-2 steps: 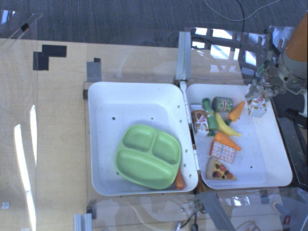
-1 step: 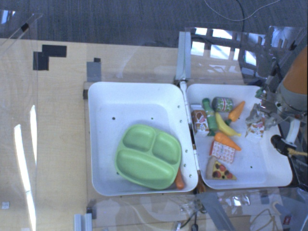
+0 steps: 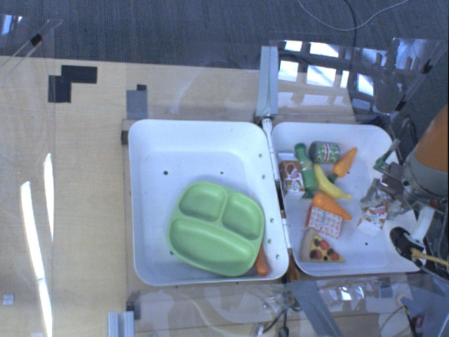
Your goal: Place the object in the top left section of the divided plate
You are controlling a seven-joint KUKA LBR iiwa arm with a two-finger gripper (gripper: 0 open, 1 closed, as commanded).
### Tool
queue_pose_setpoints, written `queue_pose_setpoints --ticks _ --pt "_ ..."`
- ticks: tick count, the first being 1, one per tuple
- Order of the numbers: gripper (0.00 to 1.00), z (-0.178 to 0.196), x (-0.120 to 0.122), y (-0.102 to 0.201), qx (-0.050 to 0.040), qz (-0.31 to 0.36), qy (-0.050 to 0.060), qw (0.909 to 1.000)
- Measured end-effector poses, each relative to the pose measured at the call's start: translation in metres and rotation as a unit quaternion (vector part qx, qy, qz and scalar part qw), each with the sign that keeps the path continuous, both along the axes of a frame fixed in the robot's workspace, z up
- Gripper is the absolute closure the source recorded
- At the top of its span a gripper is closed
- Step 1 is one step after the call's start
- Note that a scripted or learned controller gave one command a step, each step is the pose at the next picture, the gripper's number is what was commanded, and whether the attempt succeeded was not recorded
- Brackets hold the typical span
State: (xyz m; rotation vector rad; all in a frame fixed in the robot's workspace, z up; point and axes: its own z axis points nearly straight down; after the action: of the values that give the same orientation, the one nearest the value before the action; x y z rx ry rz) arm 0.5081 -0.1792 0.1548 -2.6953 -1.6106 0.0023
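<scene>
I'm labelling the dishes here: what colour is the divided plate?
Light green; the divided plate shows in the camera view, in the left bin.

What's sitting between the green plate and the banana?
In the camera view, between the green plate and the banana run the bins' white walls, then a small brown carton and a green bottle.

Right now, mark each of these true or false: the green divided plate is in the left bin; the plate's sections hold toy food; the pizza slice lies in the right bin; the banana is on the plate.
1. The green divided plastic plate sits in the left white bin. True.
2. The plate's sections hold toy food. False: all three look bare; a small orange toy lies beside its rim.
3. The toy pizza slice lies in the right white bin. True.
4. The yellow toy banana is on the plate. False: it lies in the right bin among other toys.
</scene>
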Motion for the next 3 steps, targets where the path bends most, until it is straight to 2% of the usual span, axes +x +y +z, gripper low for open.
queue_pose_setpoints --ticks 1,2,3 --pt "1.0 0.063 0.046 0.056 -0.001 0.055 -0.003 0.9985" --pt "1.0 -0.036 0.017 0.075 -0.0024 0.084 -0.008 0.9964" --pt "1.0 0.028 0.012 0.136 -0.0008 0.118 -0.003 0.993"
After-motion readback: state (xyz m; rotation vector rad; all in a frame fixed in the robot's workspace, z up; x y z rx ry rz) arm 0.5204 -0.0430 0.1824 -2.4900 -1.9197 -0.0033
